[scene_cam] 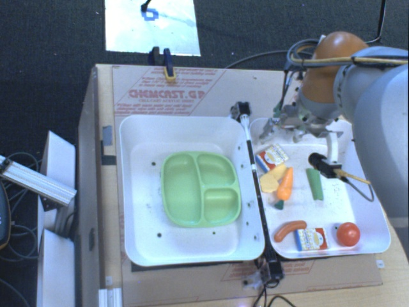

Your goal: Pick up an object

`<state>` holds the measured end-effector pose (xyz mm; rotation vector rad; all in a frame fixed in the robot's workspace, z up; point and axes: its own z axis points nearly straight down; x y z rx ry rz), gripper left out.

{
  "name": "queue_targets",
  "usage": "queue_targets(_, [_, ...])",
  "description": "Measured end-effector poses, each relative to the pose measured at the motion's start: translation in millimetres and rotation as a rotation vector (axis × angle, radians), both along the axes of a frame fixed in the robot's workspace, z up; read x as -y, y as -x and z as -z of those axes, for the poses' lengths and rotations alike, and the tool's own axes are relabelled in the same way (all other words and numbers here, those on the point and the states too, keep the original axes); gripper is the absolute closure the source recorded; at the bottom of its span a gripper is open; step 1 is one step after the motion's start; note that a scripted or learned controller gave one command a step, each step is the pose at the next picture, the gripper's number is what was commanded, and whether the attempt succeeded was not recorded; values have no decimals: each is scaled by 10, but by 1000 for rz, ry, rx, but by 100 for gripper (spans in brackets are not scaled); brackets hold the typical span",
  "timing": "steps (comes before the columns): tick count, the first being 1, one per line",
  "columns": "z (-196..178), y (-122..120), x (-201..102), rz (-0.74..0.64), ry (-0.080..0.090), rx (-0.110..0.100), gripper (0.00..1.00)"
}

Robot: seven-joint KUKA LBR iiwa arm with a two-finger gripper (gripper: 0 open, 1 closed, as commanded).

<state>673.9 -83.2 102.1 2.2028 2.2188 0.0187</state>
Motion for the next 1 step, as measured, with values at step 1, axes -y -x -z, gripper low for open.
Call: queue_targets(1, [178,300,37,6,-1,-18,0])
